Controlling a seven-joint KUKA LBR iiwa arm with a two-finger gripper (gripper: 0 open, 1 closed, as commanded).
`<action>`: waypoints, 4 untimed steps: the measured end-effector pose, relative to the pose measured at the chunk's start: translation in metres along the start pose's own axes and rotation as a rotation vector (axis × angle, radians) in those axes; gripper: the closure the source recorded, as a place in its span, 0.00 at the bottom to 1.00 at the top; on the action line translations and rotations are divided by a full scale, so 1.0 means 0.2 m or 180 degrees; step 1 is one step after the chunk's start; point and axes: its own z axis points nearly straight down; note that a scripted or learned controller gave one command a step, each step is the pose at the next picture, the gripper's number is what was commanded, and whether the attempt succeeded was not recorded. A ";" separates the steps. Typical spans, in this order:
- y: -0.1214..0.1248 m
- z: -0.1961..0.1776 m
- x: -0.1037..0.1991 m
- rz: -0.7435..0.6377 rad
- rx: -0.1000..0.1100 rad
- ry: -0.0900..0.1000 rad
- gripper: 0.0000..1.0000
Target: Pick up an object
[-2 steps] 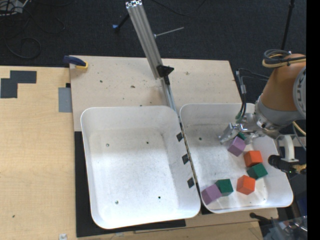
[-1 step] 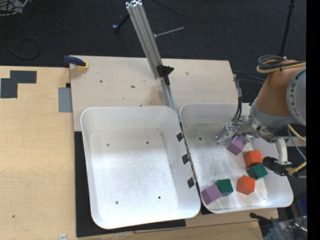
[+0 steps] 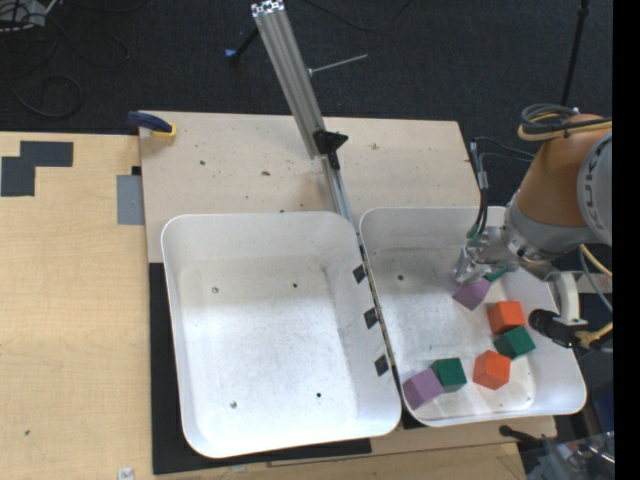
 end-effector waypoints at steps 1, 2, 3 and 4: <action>0.00 -0.21 -0.02 -0.0016 0.0071 0.0024 1.00; 0.02 -0.50 -0.07 -0.0019 0.0063 0.0020 1.00; 0.03 -0.68 -0.08 -0.0050 0.0068 0.0023 1.00; 0.08 -0.69 0.17 -0.0047 0.0077 0.0031 1.00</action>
